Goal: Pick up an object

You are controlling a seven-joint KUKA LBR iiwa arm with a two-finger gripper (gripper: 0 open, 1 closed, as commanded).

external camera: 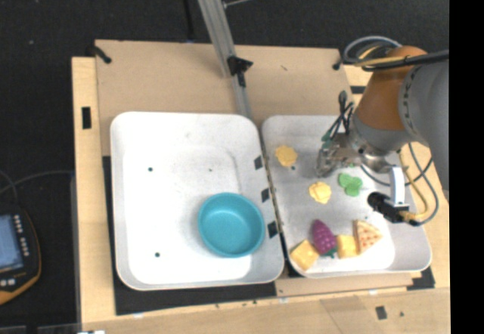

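My gripper (327, 165) hangs over the middle of the right bin (408, 255), its fingers pointing down toward the bin floor. A yellow toy piece (285, 156) lies to its left and another yellow piece (320, 192) just below it. A green piece (350, 184) sits to its lower right, partly under the wrist. Along the bin's near edge lie a yellow block (304, 255), purple grapes (323, 237), a small yellow cube (346, 246) and a pizza-slice toy (367, 235). I see nothing between the fingers.
The left bin (151, 143) holds a blue bowl (230, 224) near its front right. A metal pole (219, 30) slants up from between the bins. The arm's orange band and cables (382, 102) hang over the right bin's far right side.
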